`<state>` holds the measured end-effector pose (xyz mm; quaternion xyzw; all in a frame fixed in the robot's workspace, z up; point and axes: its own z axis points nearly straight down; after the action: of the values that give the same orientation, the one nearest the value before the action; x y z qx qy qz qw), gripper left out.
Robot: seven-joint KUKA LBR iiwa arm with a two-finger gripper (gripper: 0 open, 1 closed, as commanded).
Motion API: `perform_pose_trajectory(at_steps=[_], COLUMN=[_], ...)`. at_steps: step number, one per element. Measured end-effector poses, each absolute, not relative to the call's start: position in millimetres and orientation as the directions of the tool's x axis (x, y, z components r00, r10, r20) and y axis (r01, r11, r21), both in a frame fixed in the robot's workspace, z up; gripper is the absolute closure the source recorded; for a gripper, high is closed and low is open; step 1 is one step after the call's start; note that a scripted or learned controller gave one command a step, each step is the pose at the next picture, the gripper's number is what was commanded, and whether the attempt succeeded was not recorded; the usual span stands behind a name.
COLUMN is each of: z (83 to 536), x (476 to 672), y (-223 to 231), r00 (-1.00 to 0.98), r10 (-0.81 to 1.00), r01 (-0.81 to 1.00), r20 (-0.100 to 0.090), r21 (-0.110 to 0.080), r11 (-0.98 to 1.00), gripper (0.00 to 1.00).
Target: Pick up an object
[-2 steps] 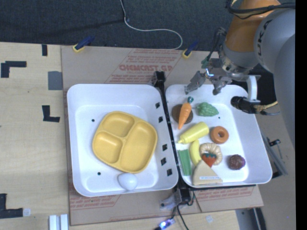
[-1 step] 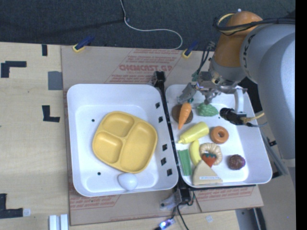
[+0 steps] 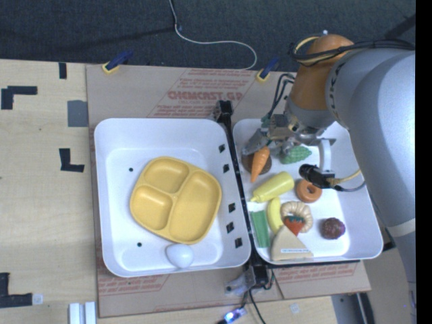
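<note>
Two shallow white bins sit side by side on the tabletop, touching along a black hinged divider. The left bin (image 3: 108,181) holds a yellow three-compartment plate (image 3: 175,199), set near its middle and turned at a slant, and a white egg (image 3: 179,255) just beside the plate's near edge, close to the bin's front wall. Much bare floor shows around the plate, widest along the bin's far and left sides.

The right bin (image 3: 361,238) is crowded. An orange carrot (image 3: 259,163) lies near the divider in the far half, its long axis running from the far right down toward the front left, with the narrow tip pointing at the divider. A green leafy piece (image 3: 295,156) lies just to its right. Nearer the front come a yellow corn cob (image 3: 272,186), a doughnut (image 3: 309,192), a banana (image 3: 274,214), a green stick (image 3: 260,225) along the divider, a strawberry-topped pastry (image 3: 296,217), a dark red round fruit (image 3: 332,228) and a pale wedge (image 3: 289,247) at the front wall. Open floor remains only along the right bin's right side.

The tool (image 3: 270,139) hangs over the far left part of the right bin, directly above the carrot's thick end; whether its jaws are apart or together cannot be told.
</note>
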<state>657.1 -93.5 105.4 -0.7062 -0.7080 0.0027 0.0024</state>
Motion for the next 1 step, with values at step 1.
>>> perform_pose_trajectory(at_steps=[1], z=[82.5], x=[656.4], y=[-92.2], r00=[-0.003], r10=[1.0], r01=[1.0], r20=[-0.001], r21=[-0.004], r11=[0.003], gripper=[0.0])
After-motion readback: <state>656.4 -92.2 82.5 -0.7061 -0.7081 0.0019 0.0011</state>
